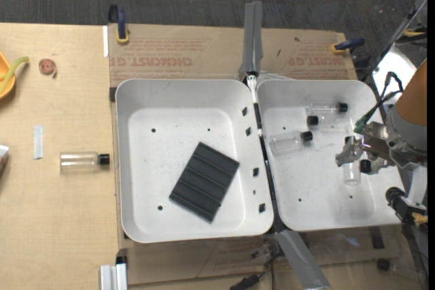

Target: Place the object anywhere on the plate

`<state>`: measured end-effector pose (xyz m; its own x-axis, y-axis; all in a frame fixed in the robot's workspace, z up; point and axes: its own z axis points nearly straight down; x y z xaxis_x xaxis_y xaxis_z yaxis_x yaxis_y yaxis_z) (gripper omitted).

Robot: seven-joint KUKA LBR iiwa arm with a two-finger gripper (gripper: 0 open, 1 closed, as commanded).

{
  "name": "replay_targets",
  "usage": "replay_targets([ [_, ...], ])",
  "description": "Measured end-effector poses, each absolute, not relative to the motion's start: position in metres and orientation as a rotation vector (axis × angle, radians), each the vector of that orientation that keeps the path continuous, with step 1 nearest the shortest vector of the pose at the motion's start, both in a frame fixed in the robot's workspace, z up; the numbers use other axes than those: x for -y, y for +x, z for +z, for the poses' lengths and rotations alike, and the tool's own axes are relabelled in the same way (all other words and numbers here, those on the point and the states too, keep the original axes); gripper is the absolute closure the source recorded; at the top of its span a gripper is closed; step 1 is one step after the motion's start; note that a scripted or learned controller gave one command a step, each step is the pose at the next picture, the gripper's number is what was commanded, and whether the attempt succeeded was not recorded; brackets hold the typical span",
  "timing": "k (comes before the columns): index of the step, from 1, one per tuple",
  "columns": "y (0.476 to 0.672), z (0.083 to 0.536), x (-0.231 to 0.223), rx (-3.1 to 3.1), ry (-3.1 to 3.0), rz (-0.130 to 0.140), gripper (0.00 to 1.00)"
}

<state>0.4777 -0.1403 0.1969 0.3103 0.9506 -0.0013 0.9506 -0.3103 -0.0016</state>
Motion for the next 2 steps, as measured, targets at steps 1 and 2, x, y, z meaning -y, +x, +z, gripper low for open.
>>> replay_targets([
  [1,0.586,0.28,0.106,1.92,-2.486,0.007,1.0],
  [2,0.539,0.258,-0.003,1.979,-2.437,0.009,1.0],
])
